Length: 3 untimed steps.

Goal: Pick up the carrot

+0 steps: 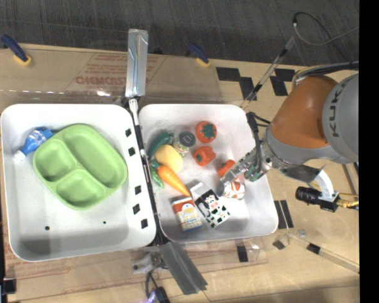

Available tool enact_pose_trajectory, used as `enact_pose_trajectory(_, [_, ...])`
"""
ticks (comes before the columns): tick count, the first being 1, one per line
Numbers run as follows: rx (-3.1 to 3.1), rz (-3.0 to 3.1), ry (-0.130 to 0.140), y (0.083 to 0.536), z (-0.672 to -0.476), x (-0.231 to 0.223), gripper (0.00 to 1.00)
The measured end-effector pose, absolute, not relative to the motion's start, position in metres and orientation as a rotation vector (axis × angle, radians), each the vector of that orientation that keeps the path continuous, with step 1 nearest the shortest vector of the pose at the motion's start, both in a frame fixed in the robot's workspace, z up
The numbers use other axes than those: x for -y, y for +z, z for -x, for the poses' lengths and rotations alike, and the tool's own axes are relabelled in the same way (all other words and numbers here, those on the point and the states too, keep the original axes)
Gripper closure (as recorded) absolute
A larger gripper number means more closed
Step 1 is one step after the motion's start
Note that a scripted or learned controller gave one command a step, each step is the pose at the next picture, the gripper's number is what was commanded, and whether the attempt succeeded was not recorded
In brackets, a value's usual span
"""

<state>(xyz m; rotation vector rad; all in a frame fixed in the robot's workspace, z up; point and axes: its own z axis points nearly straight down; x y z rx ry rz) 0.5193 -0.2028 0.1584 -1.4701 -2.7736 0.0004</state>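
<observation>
Carrot (172, 179) lying in right bin (263, 216), left side, near divider, just below yellow vegetable (168, 156). Not yet picked; whole grasp remaining, by my reading. Gripper (240, 172) hanging over bin's right part, well apart from carrot, beside small orange piece (226, 166). Finger gap: cannot tell. Carrot's long axis running diagonally, upper-left to lower-right; tapered tip seeming to point lower-right, toward small carton (187, 213).

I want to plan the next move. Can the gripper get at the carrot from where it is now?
Probably yes. The carrot lies uncovered at the left side of the right bin, with a yellow vegetable touching it above. The gripper is in the same bin, further right.
</observation>
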Motion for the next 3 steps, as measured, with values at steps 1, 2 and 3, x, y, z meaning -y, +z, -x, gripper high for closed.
enact_pose_trajectory(1, [2.773, 1.471, 0.0, 0.158, -0.519, 0.203, 0.0])
enact_pose_trajectory(2, [2.812, 1.402, 0.0, 0.125, -0.529, 0.195, 0.0])
enact_pose_trajectory(3, [2.897, 1.22, 0.0, 0.197, -0.521, 0.155, 0.0])
